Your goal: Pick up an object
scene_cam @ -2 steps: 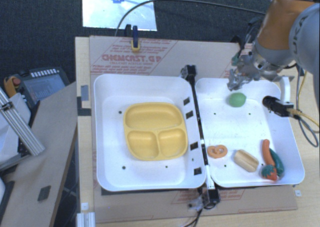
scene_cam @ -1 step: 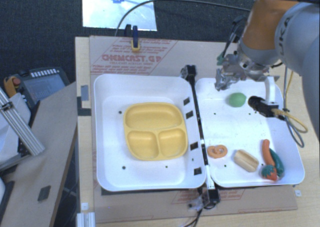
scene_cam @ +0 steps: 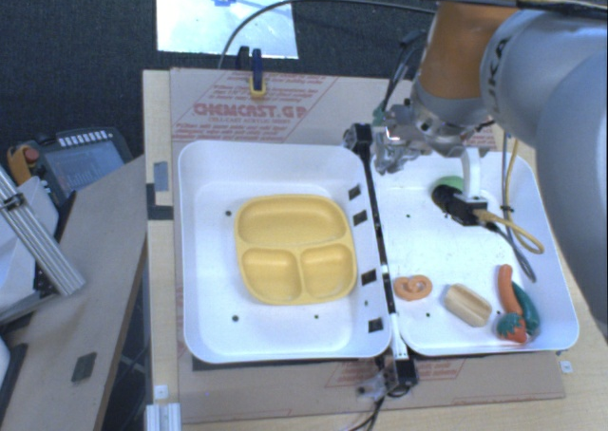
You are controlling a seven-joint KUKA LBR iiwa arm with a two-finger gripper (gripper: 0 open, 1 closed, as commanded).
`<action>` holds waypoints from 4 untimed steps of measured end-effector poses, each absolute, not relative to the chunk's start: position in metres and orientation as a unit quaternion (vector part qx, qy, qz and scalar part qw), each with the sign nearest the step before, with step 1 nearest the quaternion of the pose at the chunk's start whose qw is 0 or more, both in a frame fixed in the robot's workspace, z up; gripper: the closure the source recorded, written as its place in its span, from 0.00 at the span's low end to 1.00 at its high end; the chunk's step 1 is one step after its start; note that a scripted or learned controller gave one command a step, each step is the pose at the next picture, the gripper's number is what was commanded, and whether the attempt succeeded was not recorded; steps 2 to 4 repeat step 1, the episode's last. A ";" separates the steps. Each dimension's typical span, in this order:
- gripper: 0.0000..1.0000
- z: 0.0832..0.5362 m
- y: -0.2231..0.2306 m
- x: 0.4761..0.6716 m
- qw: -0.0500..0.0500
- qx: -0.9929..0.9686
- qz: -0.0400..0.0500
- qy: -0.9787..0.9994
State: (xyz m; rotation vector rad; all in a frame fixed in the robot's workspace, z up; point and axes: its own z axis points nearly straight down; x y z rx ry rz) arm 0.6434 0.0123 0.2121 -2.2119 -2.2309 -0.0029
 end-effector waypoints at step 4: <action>1.00 0.206 0.066 0.636 0.001 -0.704 -0.001 -0.710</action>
